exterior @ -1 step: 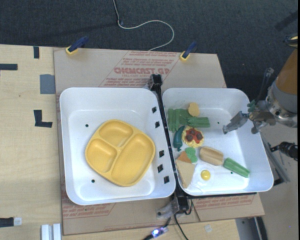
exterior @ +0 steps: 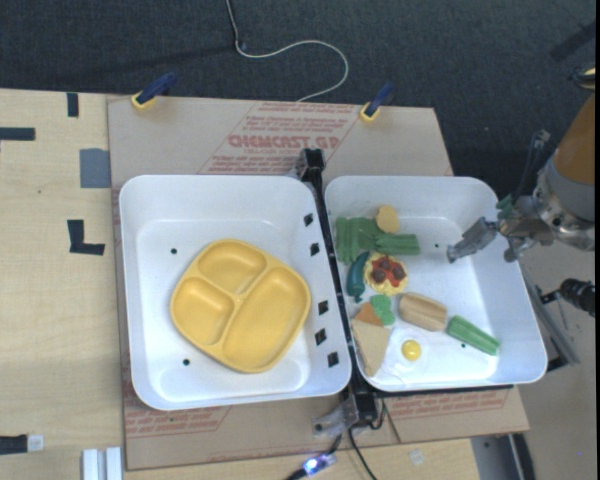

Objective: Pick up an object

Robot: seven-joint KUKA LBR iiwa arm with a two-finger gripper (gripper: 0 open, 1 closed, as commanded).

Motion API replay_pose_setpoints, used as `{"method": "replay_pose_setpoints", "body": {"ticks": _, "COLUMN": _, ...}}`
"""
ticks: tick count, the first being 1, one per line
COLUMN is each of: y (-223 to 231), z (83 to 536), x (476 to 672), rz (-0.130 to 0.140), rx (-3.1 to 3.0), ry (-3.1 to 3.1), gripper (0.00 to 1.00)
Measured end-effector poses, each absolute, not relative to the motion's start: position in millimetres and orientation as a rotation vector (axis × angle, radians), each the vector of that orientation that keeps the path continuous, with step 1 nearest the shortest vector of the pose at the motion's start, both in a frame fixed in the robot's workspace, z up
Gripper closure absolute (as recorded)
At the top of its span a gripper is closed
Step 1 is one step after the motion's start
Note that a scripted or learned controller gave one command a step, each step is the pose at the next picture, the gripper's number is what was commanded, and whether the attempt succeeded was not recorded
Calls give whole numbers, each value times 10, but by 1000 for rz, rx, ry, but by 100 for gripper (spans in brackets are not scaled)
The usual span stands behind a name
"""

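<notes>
The right bin holds several toy foods. A green leafy piece and a small yellow piece lie at its back left. Below them are a red and yellow round piece, a teal piece, a tan bread roll, a green cucumber, a fried egg and a tan wedge. My gripper hovers over the right side of this bin, open, with nothing between its fingers. It is to the right of the foods and apart from them.
In the left bin lies a yellow divided plate. Both bins rest on a cardboard sheet held by two clamps at the back. A white cable runs across the dark floor behind.
</notes>
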State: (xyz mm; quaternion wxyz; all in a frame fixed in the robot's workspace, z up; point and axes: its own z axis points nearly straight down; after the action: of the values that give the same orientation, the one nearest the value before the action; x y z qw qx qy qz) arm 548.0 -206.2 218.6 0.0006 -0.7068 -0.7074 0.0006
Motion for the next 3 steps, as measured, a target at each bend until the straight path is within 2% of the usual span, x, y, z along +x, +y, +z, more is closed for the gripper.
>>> {"method": "replay_pose_setpoints", "body": {"ticks": 1, "y": -1967, "z": 1698, "x": 5478, "rz": 5, "rx": -2217, "ry": -2219, "gripper": 0}}
{"method": "replay_pose_setpoints", "body": {"ticks": 2, "y": -2058, "z": 1139, "x": 5482, "rz": 7, "rx": -2217, "ry": -2218, "gripper": 0}}
{"method": "replay_pose_setpoints", "body": {"ticks": 3, "y": -2049, "z": 833, "x": 5484, "rz": 2, "rx": -2220, "ry": -2224, "gripper": 0}}
